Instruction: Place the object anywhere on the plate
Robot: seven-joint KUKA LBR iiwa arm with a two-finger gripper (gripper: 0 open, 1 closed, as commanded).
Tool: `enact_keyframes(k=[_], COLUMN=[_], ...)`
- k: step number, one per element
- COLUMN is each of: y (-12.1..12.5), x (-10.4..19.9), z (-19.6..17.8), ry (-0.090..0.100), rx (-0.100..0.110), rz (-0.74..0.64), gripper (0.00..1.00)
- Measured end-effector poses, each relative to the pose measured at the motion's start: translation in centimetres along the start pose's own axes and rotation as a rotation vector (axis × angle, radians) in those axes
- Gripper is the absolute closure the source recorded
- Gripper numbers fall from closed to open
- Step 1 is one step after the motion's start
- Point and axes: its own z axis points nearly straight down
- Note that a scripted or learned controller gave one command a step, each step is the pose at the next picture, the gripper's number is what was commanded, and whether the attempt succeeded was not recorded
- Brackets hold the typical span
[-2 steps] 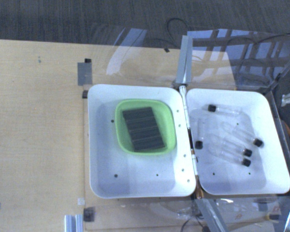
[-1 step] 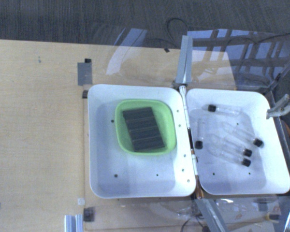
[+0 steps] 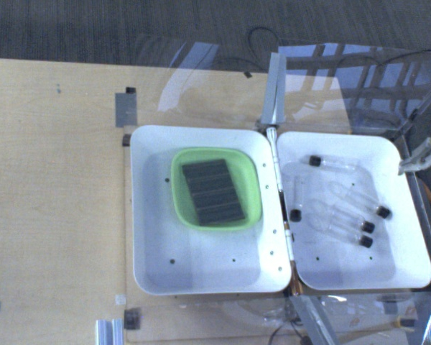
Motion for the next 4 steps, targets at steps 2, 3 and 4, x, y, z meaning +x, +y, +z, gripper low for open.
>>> enact_keyframes(k=[2, 3, 4], y=[0.1, 0.2, 0.5], x=[-0.1, -0.2, -0.8], z=[-4.2, -9.4, -6.2], ry=[0.000, -0.001, 0.000], rx=[0.000, -0.007, 0.000], rz=[-0.198, -0.511, -0.415], gripper=[0.00, 0.00, 0.00])
